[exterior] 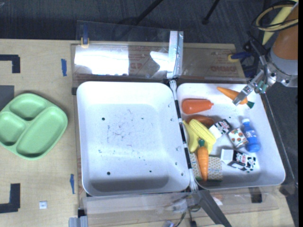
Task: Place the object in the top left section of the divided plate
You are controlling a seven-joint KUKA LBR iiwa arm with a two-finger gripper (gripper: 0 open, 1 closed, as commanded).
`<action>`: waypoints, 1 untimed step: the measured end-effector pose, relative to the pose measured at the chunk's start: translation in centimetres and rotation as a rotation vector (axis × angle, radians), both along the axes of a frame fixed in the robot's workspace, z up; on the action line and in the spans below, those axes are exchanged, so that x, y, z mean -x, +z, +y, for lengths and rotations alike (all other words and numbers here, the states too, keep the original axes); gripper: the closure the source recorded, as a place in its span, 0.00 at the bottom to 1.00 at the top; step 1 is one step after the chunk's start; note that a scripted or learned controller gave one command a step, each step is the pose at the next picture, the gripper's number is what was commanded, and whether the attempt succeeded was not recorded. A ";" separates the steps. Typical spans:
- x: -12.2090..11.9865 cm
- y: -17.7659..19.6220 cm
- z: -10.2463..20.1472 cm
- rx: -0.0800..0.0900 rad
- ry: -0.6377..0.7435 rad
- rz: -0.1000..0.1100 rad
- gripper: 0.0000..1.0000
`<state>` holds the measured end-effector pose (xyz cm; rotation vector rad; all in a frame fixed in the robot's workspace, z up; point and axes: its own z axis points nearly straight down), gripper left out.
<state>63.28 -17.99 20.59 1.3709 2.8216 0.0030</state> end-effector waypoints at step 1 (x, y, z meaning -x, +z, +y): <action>5.4 -8.4 2.0 0.005 -0.098 -0.017 1.00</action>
